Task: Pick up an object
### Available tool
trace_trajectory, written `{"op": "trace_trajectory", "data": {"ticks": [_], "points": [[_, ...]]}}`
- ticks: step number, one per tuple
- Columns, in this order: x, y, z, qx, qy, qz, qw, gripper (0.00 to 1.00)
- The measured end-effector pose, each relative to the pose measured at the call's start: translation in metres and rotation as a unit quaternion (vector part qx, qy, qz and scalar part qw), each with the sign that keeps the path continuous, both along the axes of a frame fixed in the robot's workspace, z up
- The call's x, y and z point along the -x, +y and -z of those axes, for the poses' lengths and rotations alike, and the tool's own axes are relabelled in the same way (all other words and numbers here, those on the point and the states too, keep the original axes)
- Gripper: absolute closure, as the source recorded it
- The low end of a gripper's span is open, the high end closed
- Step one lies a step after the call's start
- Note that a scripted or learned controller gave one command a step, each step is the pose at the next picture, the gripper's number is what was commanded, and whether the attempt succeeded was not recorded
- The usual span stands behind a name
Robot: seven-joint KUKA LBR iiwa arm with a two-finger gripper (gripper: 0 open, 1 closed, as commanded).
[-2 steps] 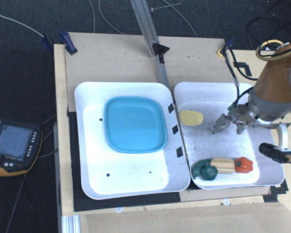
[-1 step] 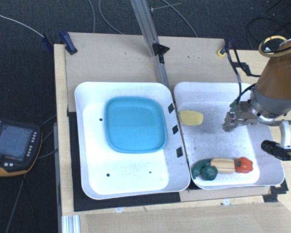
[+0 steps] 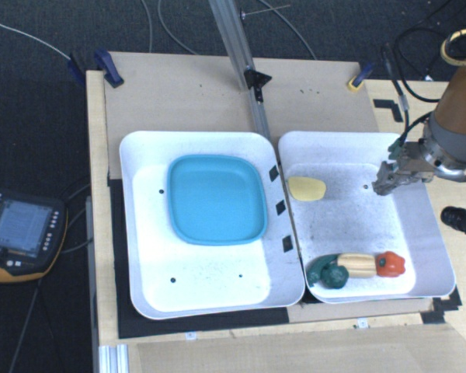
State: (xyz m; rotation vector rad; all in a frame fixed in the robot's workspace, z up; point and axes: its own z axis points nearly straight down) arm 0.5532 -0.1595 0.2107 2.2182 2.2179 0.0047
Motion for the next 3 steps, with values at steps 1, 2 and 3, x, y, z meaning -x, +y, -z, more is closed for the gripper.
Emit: {"op": "trace_trajectory", "data": {"ticks": [1,2,3], "points": [[0.000,0.000,-0.004,-0.0006,0.002,0.000,1.0000,1.00],[-0.010,0.059,-0.015,-0.0012,0.002,-0.003,1.0000,1.00],[-0.026,0.120,-0.018,-0.0014,0.002,-0.003,1.0000,1.00]]}}
